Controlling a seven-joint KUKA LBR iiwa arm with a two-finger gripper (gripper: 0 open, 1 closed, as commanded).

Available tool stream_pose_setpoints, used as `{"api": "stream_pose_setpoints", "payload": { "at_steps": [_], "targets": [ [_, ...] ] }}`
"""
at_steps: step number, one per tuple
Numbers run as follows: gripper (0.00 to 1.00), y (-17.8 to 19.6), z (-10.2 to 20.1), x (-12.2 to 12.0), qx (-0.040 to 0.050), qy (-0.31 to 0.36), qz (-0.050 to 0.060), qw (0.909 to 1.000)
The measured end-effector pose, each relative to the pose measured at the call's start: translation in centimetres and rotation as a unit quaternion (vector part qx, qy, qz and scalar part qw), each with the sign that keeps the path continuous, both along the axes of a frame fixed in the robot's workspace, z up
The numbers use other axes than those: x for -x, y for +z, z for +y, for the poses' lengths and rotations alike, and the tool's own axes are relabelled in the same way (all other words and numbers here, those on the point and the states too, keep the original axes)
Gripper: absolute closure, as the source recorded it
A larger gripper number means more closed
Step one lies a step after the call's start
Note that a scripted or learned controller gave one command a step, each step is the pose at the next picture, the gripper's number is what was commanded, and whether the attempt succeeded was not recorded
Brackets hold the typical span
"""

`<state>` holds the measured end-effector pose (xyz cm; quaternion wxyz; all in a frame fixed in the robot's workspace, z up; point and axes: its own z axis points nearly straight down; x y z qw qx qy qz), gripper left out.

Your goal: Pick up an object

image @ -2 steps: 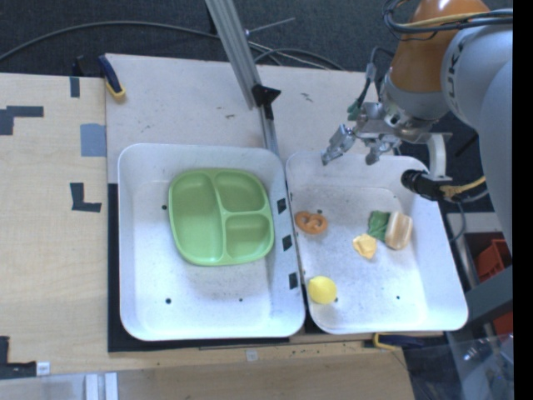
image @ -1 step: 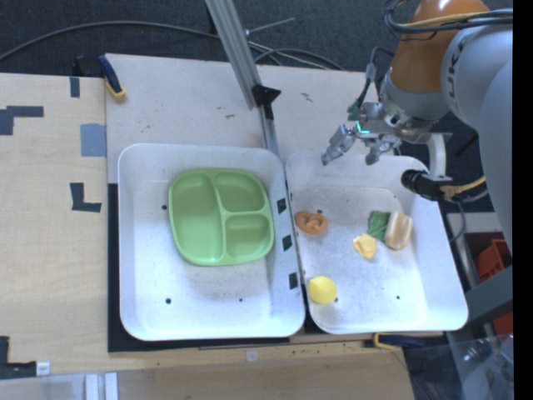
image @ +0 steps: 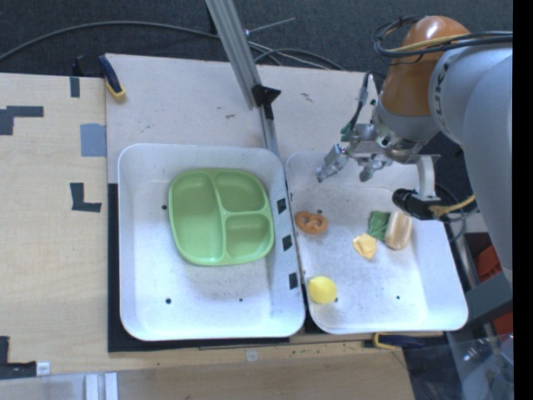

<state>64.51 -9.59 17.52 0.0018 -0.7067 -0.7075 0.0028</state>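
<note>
Hand (image: 348,167) hangs spread and holding nothing over the right bin's (image: 433,307) far edge. Below lie an orange piece (image: 311,222), yellow ball (image: 322,290), yellow wedge (image: 365,246), green scrap (image: 379,223) and tan roll (image: 399,230); a green divided plate (image: 221,217) fills the left bin (image: 141,307).

Robotics lab bench: plywood top (image: 50,223) patched with grey and black tape marks (image: 93,138), loose black cables (image: 125,30) over dark carpet, aluminium camera mast (image: 233,36), two white bins (image: 141,307) side by side, grey industrial arm (image: 479,98).

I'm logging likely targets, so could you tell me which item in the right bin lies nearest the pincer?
The orange pretzel-shaped piece, just below the pincer, by the bin's left wall. The yellow ball and the green, tan and yellow pieces lie farther off.
</note>
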Motion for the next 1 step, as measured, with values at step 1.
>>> {"api": "stream_pose_setpoints", "payload": {
  "at_steps": [1],
  "targets": [
    [0.00,-5.07,-0.94,0.13,0.0001,0.000,0.000,1.0000]
  ]
}}
